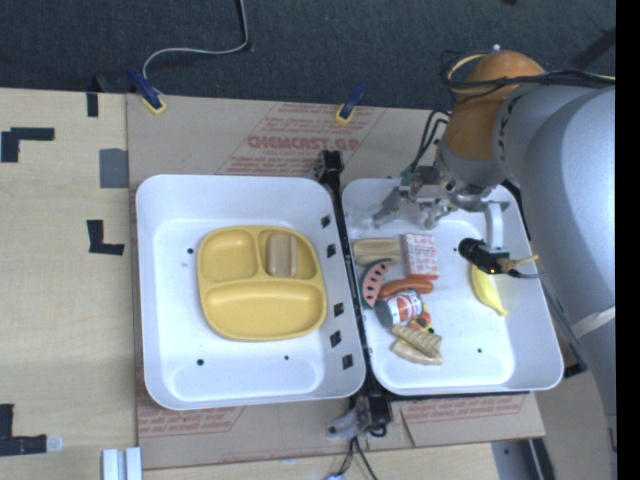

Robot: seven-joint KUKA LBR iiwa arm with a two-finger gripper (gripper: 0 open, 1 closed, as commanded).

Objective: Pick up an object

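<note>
One red-printed carton (421, 254) just below end effector (437, 206), right bin (520, 363)

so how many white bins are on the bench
2. The left bin holds a yellow divided tray; the right bin holds the small toy foods, under the arm.

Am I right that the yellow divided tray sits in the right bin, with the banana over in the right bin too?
Not quite: the camera view shows the yellow divided tray in the left bin, not the right. The banana does lie in the right bin, near its right side.
</note>
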